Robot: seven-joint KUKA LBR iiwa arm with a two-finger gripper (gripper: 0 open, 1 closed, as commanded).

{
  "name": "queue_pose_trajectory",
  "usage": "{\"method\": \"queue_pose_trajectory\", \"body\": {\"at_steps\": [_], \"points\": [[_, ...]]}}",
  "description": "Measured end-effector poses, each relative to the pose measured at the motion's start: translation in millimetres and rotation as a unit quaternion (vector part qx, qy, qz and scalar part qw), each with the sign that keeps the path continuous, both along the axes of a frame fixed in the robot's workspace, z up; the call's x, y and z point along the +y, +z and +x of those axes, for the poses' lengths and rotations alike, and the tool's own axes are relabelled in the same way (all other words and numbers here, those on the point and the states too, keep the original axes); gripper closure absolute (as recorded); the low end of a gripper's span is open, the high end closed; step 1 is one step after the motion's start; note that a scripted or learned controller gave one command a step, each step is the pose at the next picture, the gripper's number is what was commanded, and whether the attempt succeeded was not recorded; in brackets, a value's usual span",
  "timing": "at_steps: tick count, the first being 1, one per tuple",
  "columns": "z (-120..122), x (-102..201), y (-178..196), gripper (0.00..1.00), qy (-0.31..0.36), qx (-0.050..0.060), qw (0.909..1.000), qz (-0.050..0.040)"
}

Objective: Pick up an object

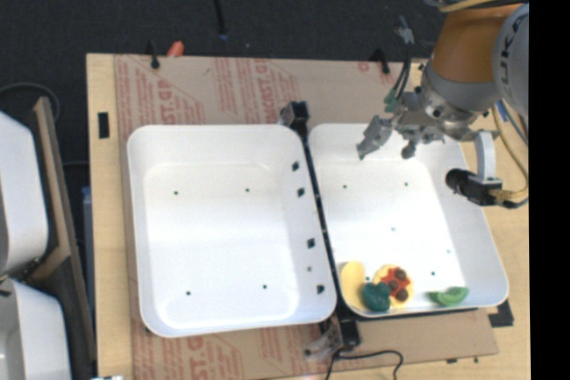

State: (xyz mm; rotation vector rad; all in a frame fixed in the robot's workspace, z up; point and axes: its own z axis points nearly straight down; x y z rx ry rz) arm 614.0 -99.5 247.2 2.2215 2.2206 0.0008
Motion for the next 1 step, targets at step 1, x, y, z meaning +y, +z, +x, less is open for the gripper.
{"method": "queue_pose_trajectory", "body": {"at_steps": [1], "points": [[-0.5, -76.9, -3.6, 0.0, -0.003, 0.001, 1.0, -0.001]]}}
